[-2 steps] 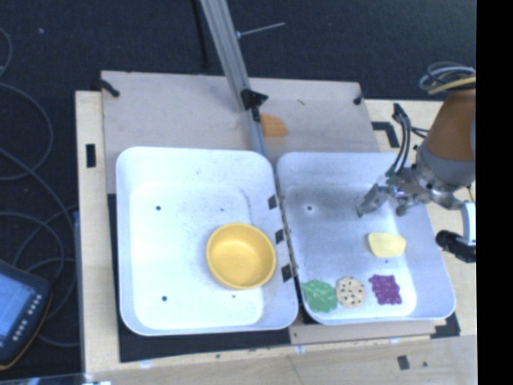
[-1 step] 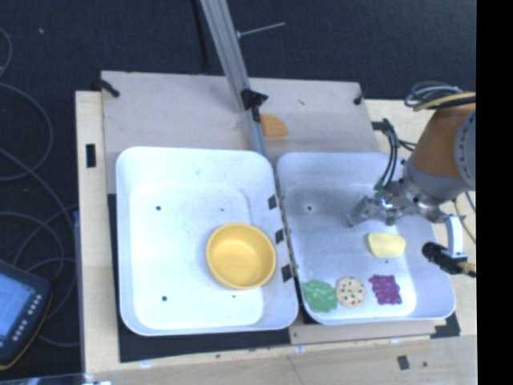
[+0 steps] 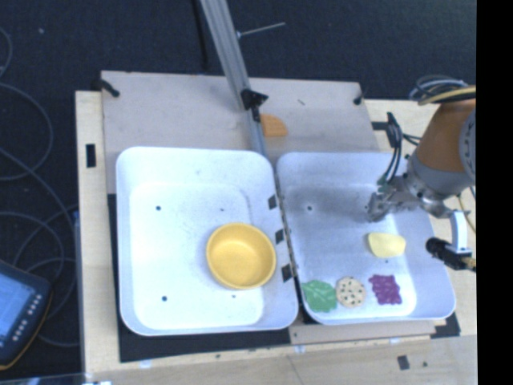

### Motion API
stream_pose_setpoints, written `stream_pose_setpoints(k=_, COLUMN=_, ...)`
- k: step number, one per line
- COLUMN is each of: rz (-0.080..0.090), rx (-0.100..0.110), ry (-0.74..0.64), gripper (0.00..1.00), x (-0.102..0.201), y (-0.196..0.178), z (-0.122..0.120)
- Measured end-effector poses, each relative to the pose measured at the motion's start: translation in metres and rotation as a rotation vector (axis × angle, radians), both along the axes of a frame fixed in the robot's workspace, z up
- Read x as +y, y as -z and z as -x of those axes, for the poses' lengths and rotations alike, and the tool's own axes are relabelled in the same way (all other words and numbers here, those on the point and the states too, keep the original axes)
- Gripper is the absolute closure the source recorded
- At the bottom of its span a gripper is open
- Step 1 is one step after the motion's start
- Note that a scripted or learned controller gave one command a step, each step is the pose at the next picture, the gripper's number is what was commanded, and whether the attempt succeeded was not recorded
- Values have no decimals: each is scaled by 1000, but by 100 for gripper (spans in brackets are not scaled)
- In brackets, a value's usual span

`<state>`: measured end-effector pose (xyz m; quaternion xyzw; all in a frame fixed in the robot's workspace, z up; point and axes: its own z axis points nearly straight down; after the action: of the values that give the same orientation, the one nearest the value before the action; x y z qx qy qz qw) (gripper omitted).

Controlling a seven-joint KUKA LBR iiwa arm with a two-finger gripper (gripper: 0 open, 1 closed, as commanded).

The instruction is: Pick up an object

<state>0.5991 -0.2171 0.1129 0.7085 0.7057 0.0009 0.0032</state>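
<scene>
The pale wooden bench carries a flat beige board across its rear part; on the bench lie two shallow white plastic bins side by side, the left bin and the right bin, their inner edges touching near the middle; a small orange object rests on the board just behind the bins, beside the foot of a slanted grey metal rail.

The two white bins look like smooth plastic, a bit scuffed. The yellow bowl looks smooth and a little shiny. The worktop looks like pale, dull wood. The slanted pole looks like metal.
</scene>
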Motion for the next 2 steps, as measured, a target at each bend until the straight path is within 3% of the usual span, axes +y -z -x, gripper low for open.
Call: stream_pose_setpoints(k=2, rz=-1, rx=-1, ry=-7, gripper=100, x=0, y=-108, z=5)
